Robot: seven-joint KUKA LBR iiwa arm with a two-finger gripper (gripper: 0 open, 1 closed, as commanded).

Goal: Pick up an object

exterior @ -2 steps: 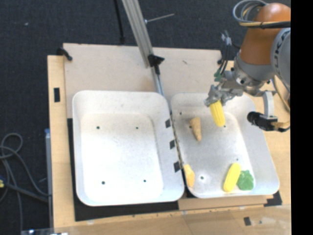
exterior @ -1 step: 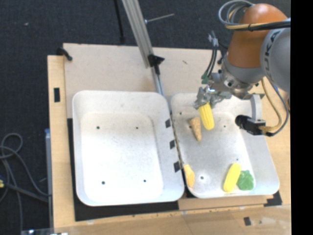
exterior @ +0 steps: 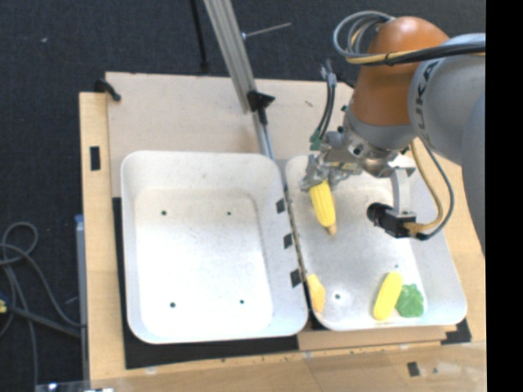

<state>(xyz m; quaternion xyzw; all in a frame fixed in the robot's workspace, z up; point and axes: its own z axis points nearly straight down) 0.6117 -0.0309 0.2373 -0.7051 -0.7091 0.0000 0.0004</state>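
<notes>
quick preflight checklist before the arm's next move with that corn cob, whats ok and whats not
1. Corn cob sits at the gripper, hanging tip down: ok.
2. Firmness of the hold: cannot tell; the contact at the cob's top is too small to judge.
3. Cob lifted off the right bin floor: cannot tell from this slanted view.
4. Cob apart from the other things in the bin, namely the small yellow piece at the left wall, and the yellow piece and green piece at the near edge: ok.
5. Left bin has free floor for a drop: ok.
</notes>
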